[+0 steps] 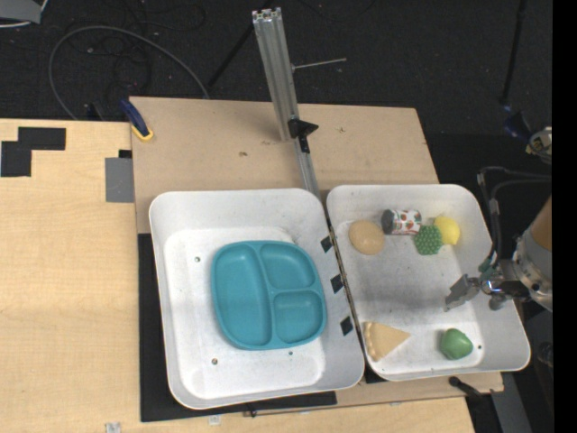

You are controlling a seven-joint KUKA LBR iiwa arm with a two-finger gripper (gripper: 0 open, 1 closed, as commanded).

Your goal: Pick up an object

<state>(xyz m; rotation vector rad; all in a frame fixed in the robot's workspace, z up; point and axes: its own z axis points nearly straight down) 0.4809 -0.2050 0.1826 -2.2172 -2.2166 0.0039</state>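
Note:
The right bin [397, 197] holds several small objects. A tan round piece [366, 237] lies at its upper left, with a small can [402, 221] beside it. A bumpy green item [428, 240] touches a yellow one [447, 231]. A pale wedge [386, 339] rests at the lower left and a green pepper-like piece [457, 343] at the lower right. My gripper [478, 291] reaches in from the right edge, over the bin's right side, above the green piece, with its dark fingers spread and nothing between them.
The left bin [180, 224] contains a teal divided plate [269, 292]. A metal post [279, 75] rises behind the bins. Black clips [335, 282] sit on the wall between the two bins.

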